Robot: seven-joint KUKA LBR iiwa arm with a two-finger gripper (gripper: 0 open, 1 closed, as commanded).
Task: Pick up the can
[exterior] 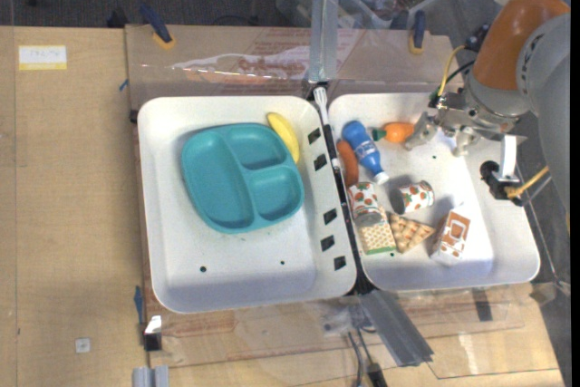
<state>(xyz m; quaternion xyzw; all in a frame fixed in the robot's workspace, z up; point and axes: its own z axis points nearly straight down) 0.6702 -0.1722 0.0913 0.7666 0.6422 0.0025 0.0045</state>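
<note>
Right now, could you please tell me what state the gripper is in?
Gripper: cannot be told; it hangs over the far end of the right shallow white bin, beside the small orange carrot-shaped toy.

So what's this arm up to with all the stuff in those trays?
It is meant to pick up the can, which lies in the right bin among toy food and a blue bottle. The gripper hangs over that bin's far side, near a toy carrot, apart from the can. The left bin holds a teal divided plate and a banana.
</note>
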